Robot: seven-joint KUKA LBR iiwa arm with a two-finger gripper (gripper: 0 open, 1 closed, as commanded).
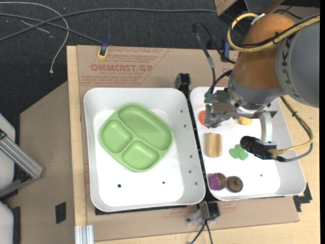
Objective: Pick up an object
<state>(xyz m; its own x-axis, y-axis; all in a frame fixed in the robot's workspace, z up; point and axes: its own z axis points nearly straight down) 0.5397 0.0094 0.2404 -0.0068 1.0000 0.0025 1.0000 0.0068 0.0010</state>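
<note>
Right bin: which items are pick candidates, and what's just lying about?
Pick candidates, in the right bin:
tan oblong piece
green leafy piece
purple piece
brown round piece
orange piece, beside the pincer

Lying about:
green divided plate in the left bin
cardboard sheet

Small objects lie loose in the right bin (292, 179): an orange piece (202, 118) just left of the gripper (215, 117); a yellow piece (246, 120) just right; a tan bread-like block (213, 144) below the fingers; a green item (237, 152), purple item (217, 181) and brown doughnut (234, 184) farther below.
</note>
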